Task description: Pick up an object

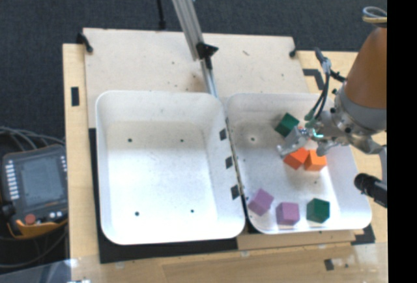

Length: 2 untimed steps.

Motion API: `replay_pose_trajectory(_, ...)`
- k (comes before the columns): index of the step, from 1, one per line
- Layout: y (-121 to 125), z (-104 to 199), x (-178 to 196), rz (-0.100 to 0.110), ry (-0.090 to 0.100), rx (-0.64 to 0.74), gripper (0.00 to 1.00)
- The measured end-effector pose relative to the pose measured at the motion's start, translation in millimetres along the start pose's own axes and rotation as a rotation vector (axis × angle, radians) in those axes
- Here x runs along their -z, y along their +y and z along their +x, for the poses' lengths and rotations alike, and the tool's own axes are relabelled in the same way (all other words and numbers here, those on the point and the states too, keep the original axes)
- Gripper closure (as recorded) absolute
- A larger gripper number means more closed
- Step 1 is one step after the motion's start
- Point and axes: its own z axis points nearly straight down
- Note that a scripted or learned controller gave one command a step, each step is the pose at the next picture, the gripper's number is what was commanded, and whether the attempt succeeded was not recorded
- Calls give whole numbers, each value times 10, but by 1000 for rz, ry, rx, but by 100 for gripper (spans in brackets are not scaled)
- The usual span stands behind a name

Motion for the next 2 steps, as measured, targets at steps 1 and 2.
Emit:
replay_pose_trajectory(1,6,-3,19,-5,-1,-3,0)
replay_pose_trajectory(2,89,-46,-558,2,-2,-4,0)
